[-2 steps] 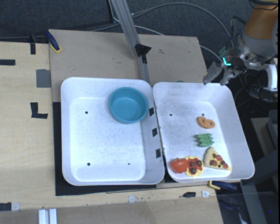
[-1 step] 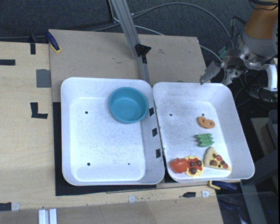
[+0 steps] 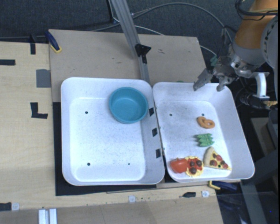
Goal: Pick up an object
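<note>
The tool [image 3: 208, 85] hung spread over the right bin's [image 3: 177, 99] far rim; small toys crowded together risked a miss.

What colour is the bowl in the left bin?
Blue bowl, plain, seen clearly in the camera view.

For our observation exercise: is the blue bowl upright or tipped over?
Upright. The blue bowl sits in the left bin with its round rim facing up and its inside visible.
</note>
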Robot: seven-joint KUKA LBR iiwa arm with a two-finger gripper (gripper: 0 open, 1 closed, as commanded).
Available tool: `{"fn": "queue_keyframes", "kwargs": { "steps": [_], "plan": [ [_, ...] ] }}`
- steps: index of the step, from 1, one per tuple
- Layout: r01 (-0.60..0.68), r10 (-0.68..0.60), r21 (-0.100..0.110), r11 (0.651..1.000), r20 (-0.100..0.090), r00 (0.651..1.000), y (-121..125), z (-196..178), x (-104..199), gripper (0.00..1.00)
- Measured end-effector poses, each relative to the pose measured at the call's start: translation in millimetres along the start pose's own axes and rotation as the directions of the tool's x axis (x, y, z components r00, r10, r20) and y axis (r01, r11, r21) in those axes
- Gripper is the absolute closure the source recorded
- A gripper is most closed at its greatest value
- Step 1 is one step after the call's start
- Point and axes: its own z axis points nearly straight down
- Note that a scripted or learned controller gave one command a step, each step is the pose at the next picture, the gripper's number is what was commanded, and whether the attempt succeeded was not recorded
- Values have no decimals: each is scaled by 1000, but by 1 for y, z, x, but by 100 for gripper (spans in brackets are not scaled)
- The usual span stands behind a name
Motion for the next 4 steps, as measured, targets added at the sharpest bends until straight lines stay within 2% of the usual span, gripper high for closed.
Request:
{"fn": "queue_keyframes", "kwargs": {
  "steps": [2,3,4],
  "plan": [
    [0,0,2,1000,0,1000,-6,126,9,0],
    [1,-1,-4,1000,1,1000,-4,112,9,100],
    [-1,1,-7,1000,1,1000,2,67,5,100]
  ]
}}
